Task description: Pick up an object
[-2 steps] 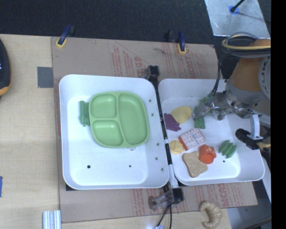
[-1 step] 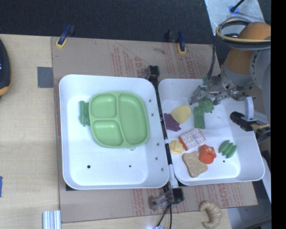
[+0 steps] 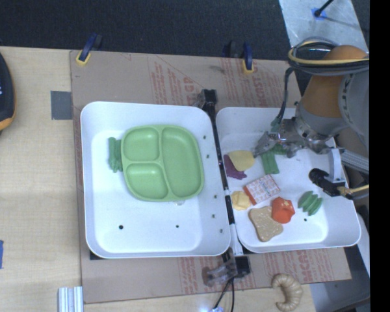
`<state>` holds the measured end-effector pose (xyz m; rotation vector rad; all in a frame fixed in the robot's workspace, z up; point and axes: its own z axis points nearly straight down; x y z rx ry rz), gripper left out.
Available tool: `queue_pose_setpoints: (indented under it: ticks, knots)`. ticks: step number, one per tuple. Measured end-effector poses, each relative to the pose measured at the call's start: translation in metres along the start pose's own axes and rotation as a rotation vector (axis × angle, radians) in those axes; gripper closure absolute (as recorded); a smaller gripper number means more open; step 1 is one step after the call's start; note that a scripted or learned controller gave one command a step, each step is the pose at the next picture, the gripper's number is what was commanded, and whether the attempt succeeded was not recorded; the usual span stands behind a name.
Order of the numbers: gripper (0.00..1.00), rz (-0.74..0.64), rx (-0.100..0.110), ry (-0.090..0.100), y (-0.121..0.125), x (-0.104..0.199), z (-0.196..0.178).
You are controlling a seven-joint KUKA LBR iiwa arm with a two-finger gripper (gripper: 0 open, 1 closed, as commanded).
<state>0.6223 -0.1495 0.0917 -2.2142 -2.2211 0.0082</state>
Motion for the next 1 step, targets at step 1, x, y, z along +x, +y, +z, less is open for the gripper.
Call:
queue_pose_setpoints:
  ticks: [1]
  knots:
    - [1.0,-0.001,-0.002,-0.002,0.0017,-0.0017,-0.0111]
